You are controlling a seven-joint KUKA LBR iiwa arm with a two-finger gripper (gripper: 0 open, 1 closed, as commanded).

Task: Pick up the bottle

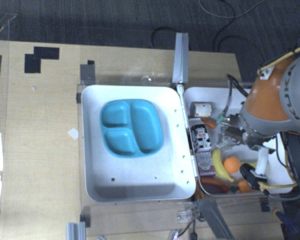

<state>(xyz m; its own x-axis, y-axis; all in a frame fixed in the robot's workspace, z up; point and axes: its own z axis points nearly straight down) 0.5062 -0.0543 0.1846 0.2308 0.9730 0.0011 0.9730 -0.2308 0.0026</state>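
A small white bottle-like container (pixel 201 109) lies on its side at the far left of the right bin (pixel 210 92). Just below it lies a black-and-white cow-patterned container (pixel 201 137); I cannot tell which of the two is the bottle. My gripper (pixel 226 132) hangs low over the middle of the right bin, to the right of both, with nothing visibly held. The grey and orange wrist hides the bin's right half.
A blue divided plate (pixel 132 127) lies in the left bin (pixel 140 186). The right bin also holds a banana (pixel 218 165), an orange (pixel 232 164), a carrot-like piece (pixel 208 123), a dark red packet (pixel 205 162) and a dark red piece (pixel 216 184).
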